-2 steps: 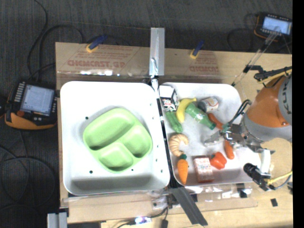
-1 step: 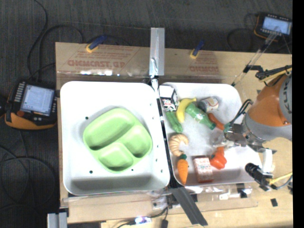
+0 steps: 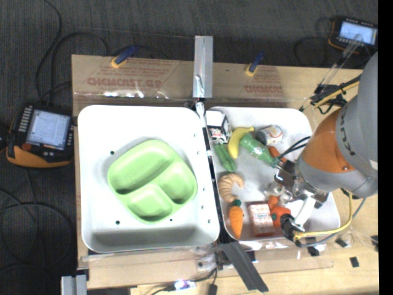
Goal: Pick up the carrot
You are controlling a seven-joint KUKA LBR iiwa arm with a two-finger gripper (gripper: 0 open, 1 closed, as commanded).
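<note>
By the bin's (image 3: 305,117) near wall, carrot (image 3: 236,219)

Two white bins (image 3: 92,183) sit on a tan surface (image 3: 153,72). The left bin holds a light green divided tray (image 3: 152,180). The right has an orange carrot (image 3: 236,220) with a green top, a yellow banana (image 3: 238,140), and a green bottle (image 3: 255,149).

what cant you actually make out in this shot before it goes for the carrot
- Gripper: in the camera view the arm's own wrist covers its fingers, so open or shut is unclear.
- Orange item by the gripper: partly hidden under the arm; too little shows to name it.
- Red packet: label too small to read.
- Carrot: in plain sight in the right bin, lying apart from the gripper.
</note>
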